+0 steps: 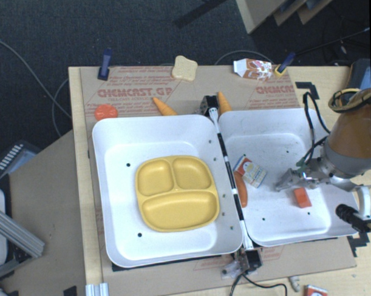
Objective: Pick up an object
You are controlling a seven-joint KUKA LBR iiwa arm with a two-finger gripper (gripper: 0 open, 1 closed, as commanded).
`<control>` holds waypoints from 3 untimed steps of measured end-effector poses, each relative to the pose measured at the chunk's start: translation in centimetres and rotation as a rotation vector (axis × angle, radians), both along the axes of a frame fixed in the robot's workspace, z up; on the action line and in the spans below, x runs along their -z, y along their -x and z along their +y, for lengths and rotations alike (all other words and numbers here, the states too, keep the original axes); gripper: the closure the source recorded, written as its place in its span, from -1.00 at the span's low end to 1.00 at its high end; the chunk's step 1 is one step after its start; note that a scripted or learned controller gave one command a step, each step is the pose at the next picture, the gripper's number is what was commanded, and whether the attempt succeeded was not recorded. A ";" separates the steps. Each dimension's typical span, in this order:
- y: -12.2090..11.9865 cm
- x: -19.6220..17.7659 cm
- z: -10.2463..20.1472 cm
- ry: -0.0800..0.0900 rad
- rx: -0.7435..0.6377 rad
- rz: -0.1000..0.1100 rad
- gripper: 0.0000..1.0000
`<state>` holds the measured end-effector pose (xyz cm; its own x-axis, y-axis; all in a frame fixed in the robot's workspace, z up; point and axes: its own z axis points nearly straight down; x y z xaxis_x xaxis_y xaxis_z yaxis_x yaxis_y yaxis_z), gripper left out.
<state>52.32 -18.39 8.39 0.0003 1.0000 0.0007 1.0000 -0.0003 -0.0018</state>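
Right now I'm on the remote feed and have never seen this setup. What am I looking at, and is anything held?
This is a single camera fixed above a bench, looking down at a slant. The grey and orange shape on the right is a robot arm; its gripper reaches into the right bin. I cannot tell whether its jaws are open, and nothing visibly sits between them. Just below it lies a small orange block. Further left in that bin are a small printed packet and an orange carrot-like piece along the divider. The left bin holds a yellow divided plate. Behind the bins, on the cardboard, a few stray toys lie, including a bread-slice shape.
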 end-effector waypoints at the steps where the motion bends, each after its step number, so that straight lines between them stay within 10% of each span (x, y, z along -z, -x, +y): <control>1: 3.5 0.0 2.2 -0.001 0.001 0.001 -1.00; 2: 1.7 -0.1 -3.3 -0.004 -0.002 -0.001 -1.00; 3: 1.7 -1.1 -3.4 0.000 0.000 -0.004 1.00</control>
<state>50.64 -21.80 9.45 0.0002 1.0000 0.0009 1.0000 -0.0002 0.0018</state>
